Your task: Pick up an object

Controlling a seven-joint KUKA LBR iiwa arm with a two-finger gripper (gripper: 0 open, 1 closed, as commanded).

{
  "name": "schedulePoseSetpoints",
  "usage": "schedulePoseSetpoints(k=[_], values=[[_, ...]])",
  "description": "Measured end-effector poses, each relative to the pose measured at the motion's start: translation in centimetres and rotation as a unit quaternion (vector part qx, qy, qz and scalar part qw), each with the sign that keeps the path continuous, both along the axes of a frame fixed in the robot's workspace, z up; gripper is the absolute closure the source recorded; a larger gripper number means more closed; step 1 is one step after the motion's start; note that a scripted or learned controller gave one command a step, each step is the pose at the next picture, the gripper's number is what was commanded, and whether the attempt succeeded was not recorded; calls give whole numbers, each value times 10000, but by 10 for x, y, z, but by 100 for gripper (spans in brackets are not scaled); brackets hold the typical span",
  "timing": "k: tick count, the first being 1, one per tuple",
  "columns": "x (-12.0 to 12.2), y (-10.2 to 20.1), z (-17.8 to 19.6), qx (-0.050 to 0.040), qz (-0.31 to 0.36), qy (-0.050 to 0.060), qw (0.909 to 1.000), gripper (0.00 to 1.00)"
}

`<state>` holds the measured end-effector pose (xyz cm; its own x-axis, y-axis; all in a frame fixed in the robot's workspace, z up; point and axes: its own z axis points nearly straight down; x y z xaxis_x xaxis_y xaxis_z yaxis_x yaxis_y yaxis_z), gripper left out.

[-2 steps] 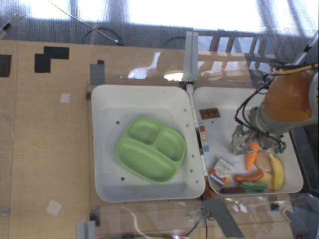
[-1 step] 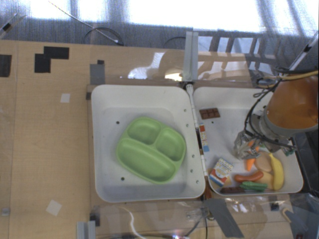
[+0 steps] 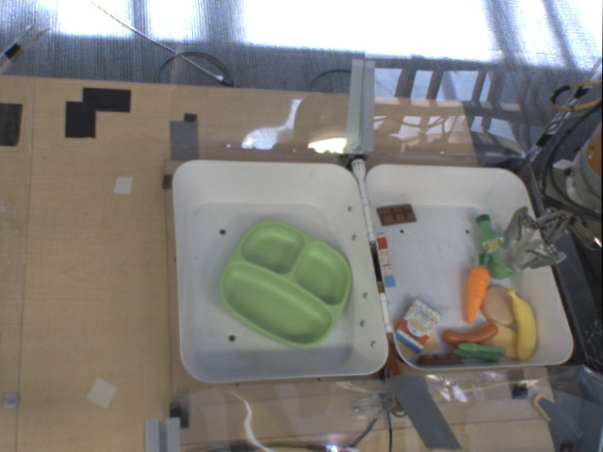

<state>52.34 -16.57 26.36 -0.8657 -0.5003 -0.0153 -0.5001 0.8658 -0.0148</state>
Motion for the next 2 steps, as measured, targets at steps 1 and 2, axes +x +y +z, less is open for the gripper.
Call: schedulePoseSetpoints(k=[1, 2], values=[[42, 69, 7, 45, -588, 44, 9983, 100], [-26, 63, -46, 45, -1287, 72, 9916, 100]])
